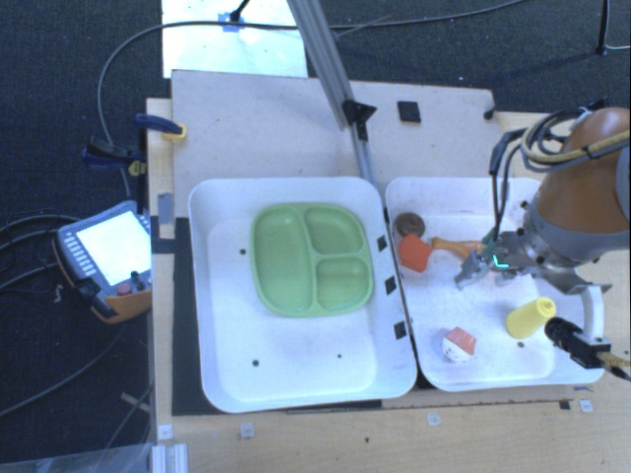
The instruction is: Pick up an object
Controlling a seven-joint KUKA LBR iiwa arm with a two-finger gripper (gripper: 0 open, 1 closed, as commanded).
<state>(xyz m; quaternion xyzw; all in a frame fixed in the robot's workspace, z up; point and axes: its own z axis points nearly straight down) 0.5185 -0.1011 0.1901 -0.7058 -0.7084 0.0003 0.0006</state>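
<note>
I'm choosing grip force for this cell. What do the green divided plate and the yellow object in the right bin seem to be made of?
The green divided plate looks like moulded plastic with a matte finish: even pale colour, soft rounded compartment edges, no sharp glare. The yellow object also looks like plastic, smooth, rounded and uniformly coloured, though it could be rubbery; the view is too coarse to tell.

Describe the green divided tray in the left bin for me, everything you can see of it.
The green divided tray is pale green, looks like smooth moulded plastic, and has rounded corners. Raised ridges split it into three compartments: one long one on its left, two smaller ones on its right. It lies flat and face up, turned slightly askew, in the upper middle of the left bin, resting on the bin's floor. Nothing shows in its compartments. The tool is apart from it, over the right bin.
</note>
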